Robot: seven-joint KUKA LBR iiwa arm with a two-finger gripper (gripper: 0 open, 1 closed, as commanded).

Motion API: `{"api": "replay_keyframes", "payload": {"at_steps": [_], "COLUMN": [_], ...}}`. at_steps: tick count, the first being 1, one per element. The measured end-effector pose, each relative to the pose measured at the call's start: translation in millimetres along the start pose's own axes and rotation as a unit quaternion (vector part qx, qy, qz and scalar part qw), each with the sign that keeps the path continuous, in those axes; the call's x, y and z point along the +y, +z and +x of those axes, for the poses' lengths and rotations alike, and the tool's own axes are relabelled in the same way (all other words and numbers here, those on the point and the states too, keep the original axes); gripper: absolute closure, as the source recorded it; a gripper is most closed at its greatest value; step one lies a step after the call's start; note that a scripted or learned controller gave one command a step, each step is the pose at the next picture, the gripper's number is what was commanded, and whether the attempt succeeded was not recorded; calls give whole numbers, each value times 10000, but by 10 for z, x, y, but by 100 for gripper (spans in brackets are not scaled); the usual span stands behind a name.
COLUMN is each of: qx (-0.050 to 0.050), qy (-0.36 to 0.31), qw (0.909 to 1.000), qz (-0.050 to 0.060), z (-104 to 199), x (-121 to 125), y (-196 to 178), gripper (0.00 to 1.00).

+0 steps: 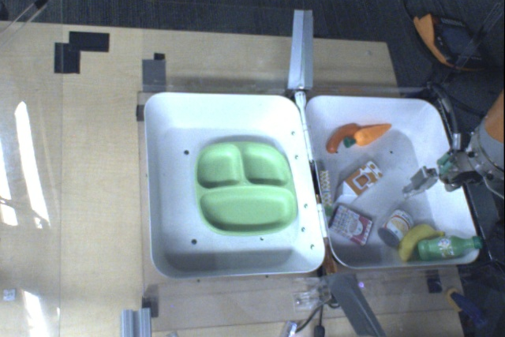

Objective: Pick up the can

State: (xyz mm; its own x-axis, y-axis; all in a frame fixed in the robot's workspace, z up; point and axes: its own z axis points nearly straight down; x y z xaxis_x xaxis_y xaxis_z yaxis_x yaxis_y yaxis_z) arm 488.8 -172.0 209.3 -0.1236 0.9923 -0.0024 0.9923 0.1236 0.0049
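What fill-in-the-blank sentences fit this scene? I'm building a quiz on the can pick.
1. The green tray lies in the ____ bin.
2. The can touches the yellow ____.
3. The carrot is ____ in colour.
4. The gripper hangs over the ____ bin.

Missing words: left; banana; orange; right

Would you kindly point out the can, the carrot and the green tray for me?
can (pixel 397 223): camera view, on its round silver top.
carrot (pixel 369 134): camera view, on the middle of its orange body.
green tray (pixel 246 187): camera view, on the ridge between its compartments.
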Motion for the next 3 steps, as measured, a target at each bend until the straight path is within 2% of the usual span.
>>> {"api": "replay_keyframes", "payload": {"at_steps": [1, 2, 3], "qx": [-9, -12, -11], "qy": [654, 645, 645], "qw": [9979, 9979, 9979], "qz": [-32, -64, -63], "z": [309, 306, 306], "x": [50, 81, 80], "y": [1212, 1104, 1104], "gripper": [0, 100, 0]}}
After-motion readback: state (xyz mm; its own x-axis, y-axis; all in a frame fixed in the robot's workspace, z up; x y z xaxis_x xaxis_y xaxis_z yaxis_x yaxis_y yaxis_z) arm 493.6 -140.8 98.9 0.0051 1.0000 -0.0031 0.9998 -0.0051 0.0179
